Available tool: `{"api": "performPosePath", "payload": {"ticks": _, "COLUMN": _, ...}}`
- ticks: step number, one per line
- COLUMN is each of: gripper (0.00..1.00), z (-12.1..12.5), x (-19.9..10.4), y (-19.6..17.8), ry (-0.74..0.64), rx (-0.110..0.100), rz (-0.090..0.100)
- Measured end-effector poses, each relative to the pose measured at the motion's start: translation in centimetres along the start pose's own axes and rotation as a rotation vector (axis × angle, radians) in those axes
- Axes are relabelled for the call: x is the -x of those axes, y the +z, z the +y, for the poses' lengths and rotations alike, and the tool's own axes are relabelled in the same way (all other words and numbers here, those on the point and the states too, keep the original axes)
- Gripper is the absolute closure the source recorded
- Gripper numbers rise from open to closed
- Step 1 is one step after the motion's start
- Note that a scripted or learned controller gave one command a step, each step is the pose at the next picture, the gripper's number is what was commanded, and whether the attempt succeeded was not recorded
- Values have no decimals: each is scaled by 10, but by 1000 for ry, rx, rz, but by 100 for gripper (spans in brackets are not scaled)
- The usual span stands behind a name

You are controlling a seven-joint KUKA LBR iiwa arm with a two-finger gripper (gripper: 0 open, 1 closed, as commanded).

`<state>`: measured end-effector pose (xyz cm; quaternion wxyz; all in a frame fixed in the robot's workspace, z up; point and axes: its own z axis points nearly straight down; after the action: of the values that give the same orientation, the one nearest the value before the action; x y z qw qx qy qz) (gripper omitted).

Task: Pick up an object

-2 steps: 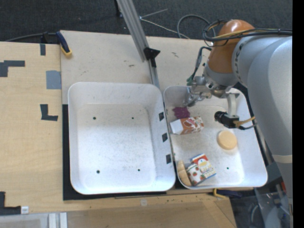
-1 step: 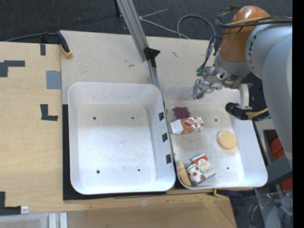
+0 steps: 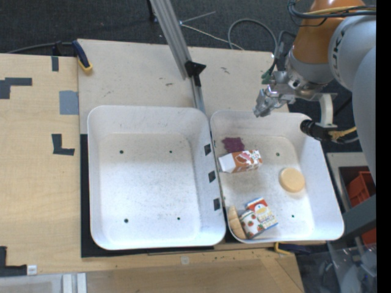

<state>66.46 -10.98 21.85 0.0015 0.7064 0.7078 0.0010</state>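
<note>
near edge of right bin [image 3: 333, 227]: a small carton [image 3: 259, 217] with red and white print lies tilted by the front wall, and a brown piece [image 3: 234, 216] just beside it on its left is partly tucked against the bin's corner, so its shape is hard to make out.
middle of right bin: a round tan disc [image 3: 292, 180] lies flat toward the right wall, apart from the other things.
left of the disc: a second packet [image 3: 240, 160], white at one end and red-orange at the other, lies on its side near the wall shared with the left bin.
behind the packet: a small dark purple thing [image 3: 233, 144] touches or nearly touches the packet's far side; too small and blurred to tell what it is.
left bin [image 3: 146, 174]: white floor with grey speckling and a few dark dots.
far edge of right bin: the end effector [image 3: 265, 107] hangs over the back rim, pointing down and to the left; its tips are blurred and small, so i cannot tell whether they are spread or pressed together, and nothing shows between them.
things relative to end effector: the purple thing and packet lie nearest, in front of it and slightly left; the disc is farther forward to the right; the carton is well apart at the near wall.
arm [image 3: 342, 35]: cut off by the right and top edges, orange band visible above the wrist.
surface [image 3: 134, 72]: pale wood beyond the bins, crossed by a slanted metal rail [image 3: 174, 29] whose top is cut off.
</note>
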Motion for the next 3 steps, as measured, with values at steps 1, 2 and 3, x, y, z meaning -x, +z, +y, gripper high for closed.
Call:
{"api": "performPosePath", "payload": {"ticks": 1, "gripper": 100, "z": -2, "x": -52, "y": 9, "ry": -4, "rx": -6, "rz": 2}}
{"api": "performPosePath", "payload": {"ticks": 2, "gripper": 100, "z": -12, "x": -107, "y": 15, "ry": -4, "rx": -7, "rz": 2}}
{"api": "performPosePath", "payload": {"ticks": 3, "gripper": 100, "z": -4, "x": -159, "y": 14, "ry": -5, "rx": -4, "rz": 2}}
